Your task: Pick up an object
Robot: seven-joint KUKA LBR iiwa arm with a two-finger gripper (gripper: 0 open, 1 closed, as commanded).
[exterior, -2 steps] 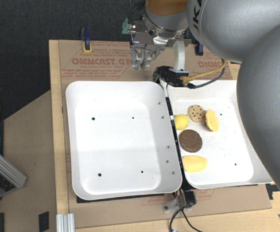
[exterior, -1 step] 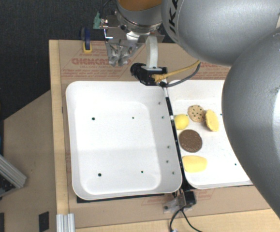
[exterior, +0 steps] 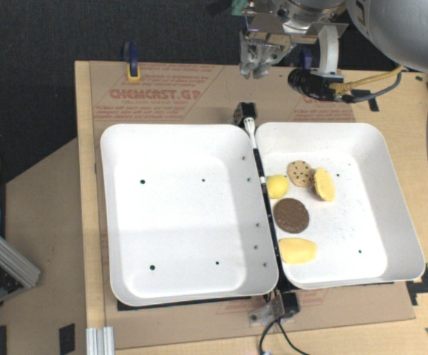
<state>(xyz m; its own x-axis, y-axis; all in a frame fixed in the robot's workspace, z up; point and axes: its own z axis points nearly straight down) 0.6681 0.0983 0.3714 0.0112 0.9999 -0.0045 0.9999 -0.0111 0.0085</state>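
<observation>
Metal two-finger pincer (exterior: 256,63) up at the far edge of the brown board-topped counter (exterior: 177,95), beyond both bins, fingers set narrow with nothing between them. In the right shallow white bin (exterior: 391,198), near its left wall: small yellow rounded piece (exterior: 276,186), pale speckled round cookie (exterior: 299,172), yellow oblong piece (exterior: 324,185), dark brown round cookie (exterior: 291,215), larger yellow lump (exterior: 298,251). Left shallow white bin (exterior: 177,213) alongside.

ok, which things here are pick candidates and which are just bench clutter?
Job:
gripper
right bin
small yellow piece
speckled cookie
yellow wedge
brown disc
yellow lump

Lying about:
left bin
blue-yellow clamp
cardboard sheet
</observation>
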